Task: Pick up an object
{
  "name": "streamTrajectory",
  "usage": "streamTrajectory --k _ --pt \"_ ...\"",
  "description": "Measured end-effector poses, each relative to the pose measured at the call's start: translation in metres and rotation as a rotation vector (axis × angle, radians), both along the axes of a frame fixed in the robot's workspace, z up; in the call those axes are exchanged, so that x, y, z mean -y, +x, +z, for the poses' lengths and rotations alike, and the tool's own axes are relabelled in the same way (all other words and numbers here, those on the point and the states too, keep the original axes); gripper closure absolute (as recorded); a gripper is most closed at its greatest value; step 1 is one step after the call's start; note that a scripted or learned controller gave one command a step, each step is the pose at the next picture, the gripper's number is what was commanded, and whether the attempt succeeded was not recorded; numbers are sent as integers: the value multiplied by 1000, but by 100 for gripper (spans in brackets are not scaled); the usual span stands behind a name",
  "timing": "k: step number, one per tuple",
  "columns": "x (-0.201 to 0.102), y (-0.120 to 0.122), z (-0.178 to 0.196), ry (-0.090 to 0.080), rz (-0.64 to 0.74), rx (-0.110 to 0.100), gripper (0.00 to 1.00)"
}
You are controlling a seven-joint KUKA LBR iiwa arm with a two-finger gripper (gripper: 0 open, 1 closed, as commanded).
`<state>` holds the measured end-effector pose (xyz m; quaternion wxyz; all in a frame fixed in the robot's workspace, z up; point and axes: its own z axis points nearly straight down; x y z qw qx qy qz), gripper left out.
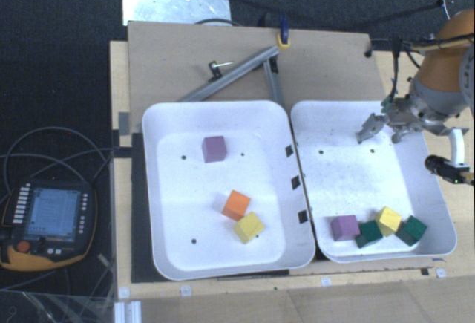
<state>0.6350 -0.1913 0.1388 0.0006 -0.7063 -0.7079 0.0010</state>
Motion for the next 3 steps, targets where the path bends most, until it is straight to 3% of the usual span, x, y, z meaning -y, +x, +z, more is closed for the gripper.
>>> streamTrajectory --k 1,2,3 --pt "0 2 15 -2 3 8 100" --pt "11 5 69 -2 1 11 100" --pt "11 7 80 -1 2 7 100"
